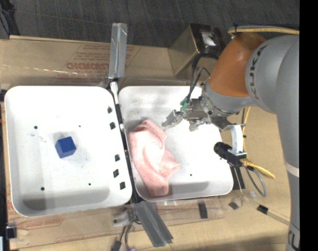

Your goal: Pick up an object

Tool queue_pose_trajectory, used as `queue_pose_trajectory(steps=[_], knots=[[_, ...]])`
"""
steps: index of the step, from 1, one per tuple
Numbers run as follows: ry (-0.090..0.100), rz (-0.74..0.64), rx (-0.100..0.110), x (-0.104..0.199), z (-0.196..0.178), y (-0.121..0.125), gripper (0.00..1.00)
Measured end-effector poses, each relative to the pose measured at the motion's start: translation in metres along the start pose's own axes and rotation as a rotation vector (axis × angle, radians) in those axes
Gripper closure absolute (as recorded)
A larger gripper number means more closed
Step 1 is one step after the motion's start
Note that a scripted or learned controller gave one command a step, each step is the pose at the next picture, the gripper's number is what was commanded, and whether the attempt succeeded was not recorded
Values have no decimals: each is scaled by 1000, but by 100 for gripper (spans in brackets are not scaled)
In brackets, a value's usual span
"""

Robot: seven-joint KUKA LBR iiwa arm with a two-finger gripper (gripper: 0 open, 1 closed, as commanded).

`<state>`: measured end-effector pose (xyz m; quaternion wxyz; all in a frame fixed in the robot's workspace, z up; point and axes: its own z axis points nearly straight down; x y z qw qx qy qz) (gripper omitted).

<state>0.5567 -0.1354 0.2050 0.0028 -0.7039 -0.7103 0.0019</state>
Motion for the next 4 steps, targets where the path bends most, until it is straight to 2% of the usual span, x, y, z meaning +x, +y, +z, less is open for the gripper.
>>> queue_pose_trajectory(steps=[1, 2, 3, 4], knots=[[-1, -55, -4, 19, 114, 34, 0], [-1, -56, 1, 19, 105, 34, 100], [-2, -56, 0, 19, 105, 34, 0], [-2, -58, 5, 20, 97, 33, 100]])
